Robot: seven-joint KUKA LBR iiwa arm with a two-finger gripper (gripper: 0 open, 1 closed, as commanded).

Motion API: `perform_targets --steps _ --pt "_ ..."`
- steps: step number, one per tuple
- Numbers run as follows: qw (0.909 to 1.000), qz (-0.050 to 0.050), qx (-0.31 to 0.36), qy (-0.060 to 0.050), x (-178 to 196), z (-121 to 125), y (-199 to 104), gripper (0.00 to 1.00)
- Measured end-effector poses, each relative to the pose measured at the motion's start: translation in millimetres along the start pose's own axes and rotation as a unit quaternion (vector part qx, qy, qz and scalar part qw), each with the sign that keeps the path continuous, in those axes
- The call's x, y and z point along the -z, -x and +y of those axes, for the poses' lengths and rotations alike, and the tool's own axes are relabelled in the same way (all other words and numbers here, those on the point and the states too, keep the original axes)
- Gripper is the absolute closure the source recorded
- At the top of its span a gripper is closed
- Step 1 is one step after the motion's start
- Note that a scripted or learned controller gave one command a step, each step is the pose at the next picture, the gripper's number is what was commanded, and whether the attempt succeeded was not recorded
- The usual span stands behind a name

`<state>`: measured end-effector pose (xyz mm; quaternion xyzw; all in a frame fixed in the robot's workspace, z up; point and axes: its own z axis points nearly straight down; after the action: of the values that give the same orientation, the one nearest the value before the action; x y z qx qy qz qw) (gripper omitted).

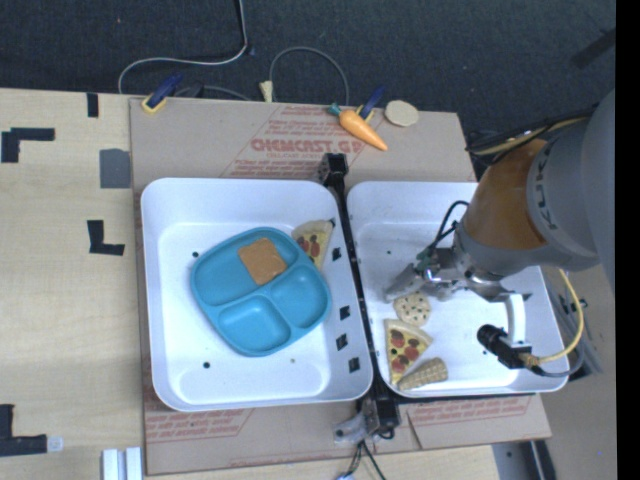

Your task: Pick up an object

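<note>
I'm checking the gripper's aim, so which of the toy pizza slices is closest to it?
The pizza slice in the right bin, low near the divider, lies closest to the gripper. The other slice sits in the left bin beside the blue tray.

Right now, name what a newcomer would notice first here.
The bright blue divided plate in the left bin stands out, with a brown toast slice on it. In the right bin, the arm's tool sits low over a round cookie, with a pizza slice just below. An orange carrot lies on the cardboard behind the bins.

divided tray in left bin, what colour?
Light blue tray, a brown square piece in its upper compartment; camera view.
</note>
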<state>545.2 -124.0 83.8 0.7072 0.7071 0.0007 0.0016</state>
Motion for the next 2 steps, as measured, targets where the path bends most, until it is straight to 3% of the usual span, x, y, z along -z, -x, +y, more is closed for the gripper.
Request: perform_targets --steps 1,2 --pt "1.0000 -0.002 0.000 0.002 13.8 1.8 1.8 1.00" --pt "1.0000 0.002 0.006 0.004 106.4 54.2 -76.0 1.00"
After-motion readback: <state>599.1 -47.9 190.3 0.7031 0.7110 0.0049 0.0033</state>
